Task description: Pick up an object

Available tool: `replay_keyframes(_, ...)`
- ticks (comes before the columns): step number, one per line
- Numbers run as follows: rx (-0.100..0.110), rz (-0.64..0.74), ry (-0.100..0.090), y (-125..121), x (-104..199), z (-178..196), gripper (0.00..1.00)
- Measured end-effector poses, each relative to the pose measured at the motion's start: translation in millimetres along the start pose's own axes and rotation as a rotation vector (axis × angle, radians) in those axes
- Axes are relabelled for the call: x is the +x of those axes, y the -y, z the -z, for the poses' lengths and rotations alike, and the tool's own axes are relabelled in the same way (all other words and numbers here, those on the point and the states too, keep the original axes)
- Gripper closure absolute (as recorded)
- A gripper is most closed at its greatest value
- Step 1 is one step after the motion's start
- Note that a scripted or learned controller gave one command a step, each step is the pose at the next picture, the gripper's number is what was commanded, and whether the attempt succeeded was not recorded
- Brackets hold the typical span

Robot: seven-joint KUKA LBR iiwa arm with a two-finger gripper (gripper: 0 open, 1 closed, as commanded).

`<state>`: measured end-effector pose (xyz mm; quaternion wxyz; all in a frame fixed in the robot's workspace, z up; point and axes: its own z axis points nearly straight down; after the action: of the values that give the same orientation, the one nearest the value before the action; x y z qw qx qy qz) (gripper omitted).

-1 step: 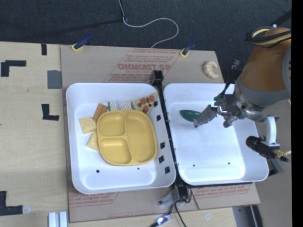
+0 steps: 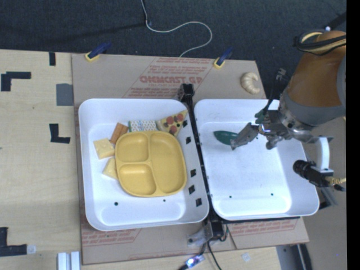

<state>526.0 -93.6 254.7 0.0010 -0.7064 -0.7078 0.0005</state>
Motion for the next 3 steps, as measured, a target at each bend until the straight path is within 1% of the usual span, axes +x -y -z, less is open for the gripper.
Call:
replay_keyframes(1,0.004,-0.001,0.0,7.6,4.4,-47.0,0.0)
replay_keyframes(2,0.004,-0.002,0.0,10.3,-4.4,-96.3,0.0)
replay_keyframes(3,0.008,-0.001,-0.001,16.0,-1.3,-160.5,0.0)
